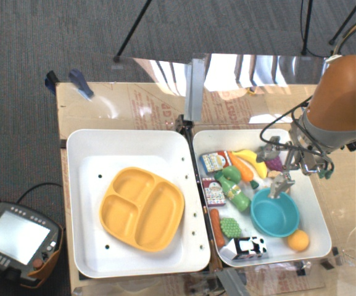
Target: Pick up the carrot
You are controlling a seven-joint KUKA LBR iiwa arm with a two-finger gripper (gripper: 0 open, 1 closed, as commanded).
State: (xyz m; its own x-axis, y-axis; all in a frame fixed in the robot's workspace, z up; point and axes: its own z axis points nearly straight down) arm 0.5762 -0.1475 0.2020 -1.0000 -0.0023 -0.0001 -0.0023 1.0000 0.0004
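Over the right-hand bin (323, 227), toward the right of the frame, I see the gripper (281, 185) hanging just above the far rim of the teal bowl (275, 217). I cannot tell whether it is apart or together, and nothing shows clamped in it. The carrot (240, 166) lies at the upper middle of that bin, between the yellow banana (253, 161) and the green bottle (233, 186), up-left of the gripper and apart from it. By my reading, the pick is not yet done: reaching across, closing and lifting all remain. In the left bin (79, 165) sits a yellow divided plate (142, 208).
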